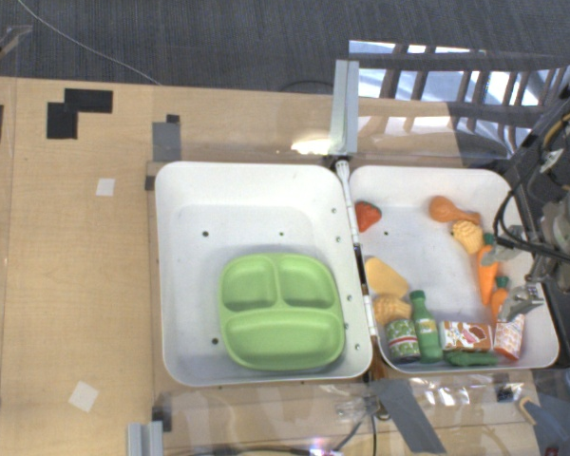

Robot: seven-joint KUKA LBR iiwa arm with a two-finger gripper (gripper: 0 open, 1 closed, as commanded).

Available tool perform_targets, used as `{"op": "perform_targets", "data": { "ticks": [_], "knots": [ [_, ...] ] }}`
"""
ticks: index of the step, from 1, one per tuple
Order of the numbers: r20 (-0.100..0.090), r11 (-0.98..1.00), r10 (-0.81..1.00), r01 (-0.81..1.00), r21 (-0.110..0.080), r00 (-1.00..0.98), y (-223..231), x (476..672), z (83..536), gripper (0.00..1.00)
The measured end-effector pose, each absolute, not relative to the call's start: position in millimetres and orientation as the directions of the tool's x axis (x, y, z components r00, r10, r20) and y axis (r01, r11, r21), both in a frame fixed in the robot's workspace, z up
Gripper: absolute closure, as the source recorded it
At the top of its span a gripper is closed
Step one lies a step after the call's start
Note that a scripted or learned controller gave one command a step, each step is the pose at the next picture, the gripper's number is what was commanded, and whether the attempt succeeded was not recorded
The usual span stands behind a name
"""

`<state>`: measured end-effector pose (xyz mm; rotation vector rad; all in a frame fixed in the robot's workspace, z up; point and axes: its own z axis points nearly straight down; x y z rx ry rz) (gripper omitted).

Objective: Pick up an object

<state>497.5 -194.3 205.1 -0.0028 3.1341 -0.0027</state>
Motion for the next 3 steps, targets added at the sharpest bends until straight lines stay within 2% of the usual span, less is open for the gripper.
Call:
{"op": "perform_targets", "data": {
  "ticks": [1, 2, 3],
  "knots": [
    [-0.029, 0.995, 0.098, 0.098, -0.005, -0.995, -205, 509.0, 108, 0.0],
    [-0.042, 0.995, 0.099, 0.099, -0.008, -0.994, -206, 499.3, 94, 0.0],
    [-0.037, 0.996, 0.086, 0.086, -0.008, -0.996, -192, 498.0, 94, 0.0]
  ]
}}
